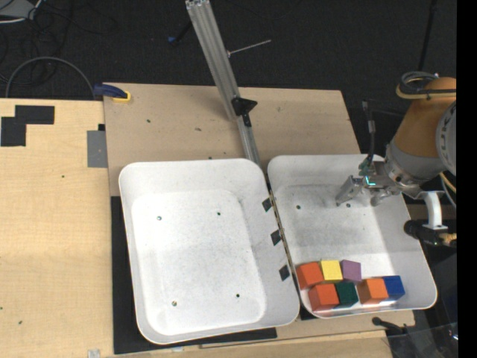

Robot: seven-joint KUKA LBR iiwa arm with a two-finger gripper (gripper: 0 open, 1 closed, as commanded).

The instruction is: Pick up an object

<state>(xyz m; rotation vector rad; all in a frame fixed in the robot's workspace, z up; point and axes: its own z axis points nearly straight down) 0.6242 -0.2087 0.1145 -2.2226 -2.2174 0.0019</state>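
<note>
Blocks [349,281] sit clustered at the right bin's [328,177] near rim, well apart from the end effector [361,193], fingers spread and empty over bare floor, likely awaiting descent.

Claw [365,192] over right bin [313,171], fingers spread, holding nothing. Blocks [350,283] clustered at near edge, well apart from claw. Left bin [149,174] alongside.
</note>
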